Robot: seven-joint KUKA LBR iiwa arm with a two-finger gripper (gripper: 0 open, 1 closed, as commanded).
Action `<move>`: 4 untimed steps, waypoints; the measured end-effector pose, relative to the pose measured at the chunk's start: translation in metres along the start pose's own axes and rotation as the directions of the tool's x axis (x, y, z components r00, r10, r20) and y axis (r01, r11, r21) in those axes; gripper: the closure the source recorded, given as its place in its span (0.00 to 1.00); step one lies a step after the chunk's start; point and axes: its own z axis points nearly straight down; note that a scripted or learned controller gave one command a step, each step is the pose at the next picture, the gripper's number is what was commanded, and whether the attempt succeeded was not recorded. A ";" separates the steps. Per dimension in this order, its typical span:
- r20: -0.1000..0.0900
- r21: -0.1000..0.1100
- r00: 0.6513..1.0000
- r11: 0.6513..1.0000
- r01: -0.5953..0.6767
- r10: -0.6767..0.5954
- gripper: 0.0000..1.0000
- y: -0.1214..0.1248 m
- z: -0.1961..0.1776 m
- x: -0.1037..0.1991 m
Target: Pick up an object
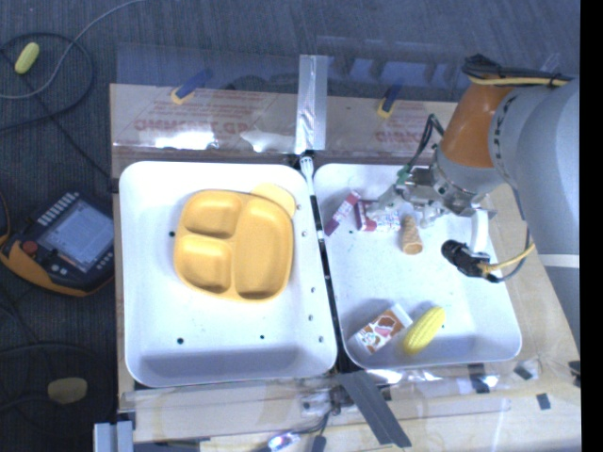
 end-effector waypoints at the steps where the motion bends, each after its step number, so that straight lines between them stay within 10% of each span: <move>1: 0.004 0.003 0.999 0.999 -0.042 0.042 0.00 0.002 0.002 0.024; 3: -0.001 0.000 0.981 0.981 0.195 -0.195 0.00 -0.013 0.000 -0.017; 4: 0.000 -0.006 0.980 0.980 0.197 -0.197 1.00 -0.010 -0.012 -0.016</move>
